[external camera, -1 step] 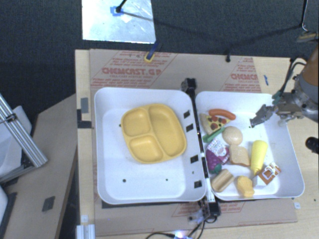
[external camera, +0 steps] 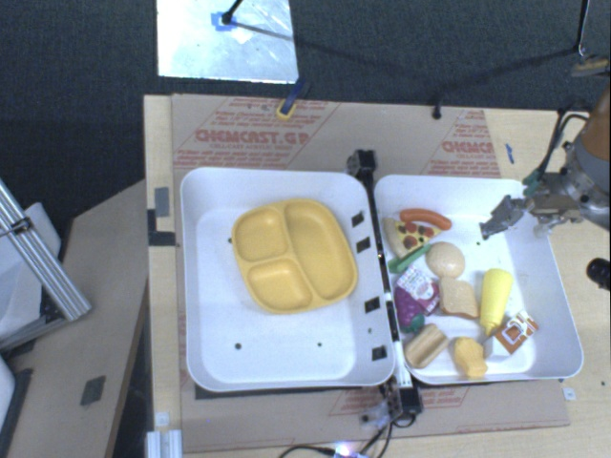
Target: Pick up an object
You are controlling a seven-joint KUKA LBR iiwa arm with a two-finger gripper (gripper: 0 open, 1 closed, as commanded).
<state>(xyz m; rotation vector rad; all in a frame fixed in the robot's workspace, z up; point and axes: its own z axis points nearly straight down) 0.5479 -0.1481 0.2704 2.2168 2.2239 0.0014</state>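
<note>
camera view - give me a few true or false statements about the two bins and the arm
1. The yellow divided plate lies in the left bin. True.
2. The toy food is piled in the left bin. False: it sits in the right bin.
3. The gripper is above the right bin's upper right part. True.
4. The hot dog lies on the plate. False: it lies near the right bin's top edge.
5. The corn cob is red. False: it is yellow.

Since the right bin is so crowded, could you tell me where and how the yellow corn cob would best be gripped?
Probably across the middle of the corn cob, coming straight down with the fingers closing across its narrow width. It lies lengthwise, nearly up-down in the view, with the bread slice close on its left and bare bin floor on its right.
</note>
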